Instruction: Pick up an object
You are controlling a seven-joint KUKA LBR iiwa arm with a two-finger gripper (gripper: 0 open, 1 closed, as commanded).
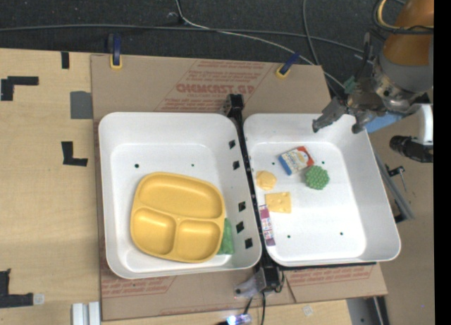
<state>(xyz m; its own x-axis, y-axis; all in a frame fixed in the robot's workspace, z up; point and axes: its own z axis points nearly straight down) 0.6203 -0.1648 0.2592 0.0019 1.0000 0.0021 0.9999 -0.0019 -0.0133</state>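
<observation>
A cardboard sheet (211,84) is lying on the bench (42,175), two clips (115,50) gripping its twelve-o'clock edge; black cables (211,29) are trailing beyond.

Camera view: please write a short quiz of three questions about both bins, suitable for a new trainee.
1. True or false: the yellow tray lies in the right bin.
2. Which item lies closest to the green ball?
A. the small red, white and blue package
B. the yellow tray
C. the yellow wedge
3. Fill in: the gripper hovers over the ___ corner of the right bin.

Key
1. False; it lies in the left bin.
2. A
3. Far right; its two fingers are spread apart, with nothing between them.
</observation>
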